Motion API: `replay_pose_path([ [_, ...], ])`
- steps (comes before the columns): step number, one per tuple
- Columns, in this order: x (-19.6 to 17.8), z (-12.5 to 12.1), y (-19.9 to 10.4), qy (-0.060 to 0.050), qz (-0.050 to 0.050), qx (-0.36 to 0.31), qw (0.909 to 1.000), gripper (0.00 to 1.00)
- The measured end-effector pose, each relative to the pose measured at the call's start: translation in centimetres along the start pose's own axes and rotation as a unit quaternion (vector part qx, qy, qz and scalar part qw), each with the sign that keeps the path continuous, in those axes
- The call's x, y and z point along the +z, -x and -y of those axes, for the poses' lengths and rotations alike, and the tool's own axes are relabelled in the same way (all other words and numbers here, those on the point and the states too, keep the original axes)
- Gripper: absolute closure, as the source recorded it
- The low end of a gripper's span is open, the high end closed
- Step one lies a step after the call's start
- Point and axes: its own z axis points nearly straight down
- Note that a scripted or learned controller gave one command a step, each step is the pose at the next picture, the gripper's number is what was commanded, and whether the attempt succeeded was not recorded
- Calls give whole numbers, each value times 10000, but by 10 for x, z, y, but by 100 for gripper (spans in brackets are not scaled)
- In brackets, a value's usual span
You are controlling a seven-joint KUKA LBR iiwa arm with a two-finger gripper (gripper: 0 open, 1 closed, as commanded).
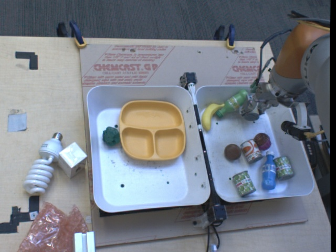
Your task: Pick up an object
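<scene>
My gripper point(251, 108) hangs low over the back of the right bin point(299, 190), at the right end of a green bottle point(234, 101) that lies on its side; whether it touches the bottle is unclear. A yellow banana point(208, 115) lies just left of the bottle. Toward the front of this bin are a brown ball point(232, 151), a red and white can point(251, 151), a dark red fruit point(262, 140), a blue bottle point(269, 172) and two green cans point(243, 184) point(284, 167).
The left bin point(100, 188) holds a yellow divided tray point(153, 129) and a green broccoli piece point(111, 136). On the bench to the left lie a spiral light bulb point(41, 168), a white cube point(72, 157) and a red mesh bag point(50, 229).
</scene>
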Motion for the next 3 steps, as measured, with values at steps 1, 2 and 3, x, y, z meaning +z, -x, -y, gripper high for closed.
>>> replay_pose_path([
  [1, -122, 0, -36, -5, -10, 11, 10000, 100],
  [2, -179, 0, -73, -5, -9, 12, 10000, 100],
  [3, -191, 0, -104, -3, -9, 14, 10000, 100],
])
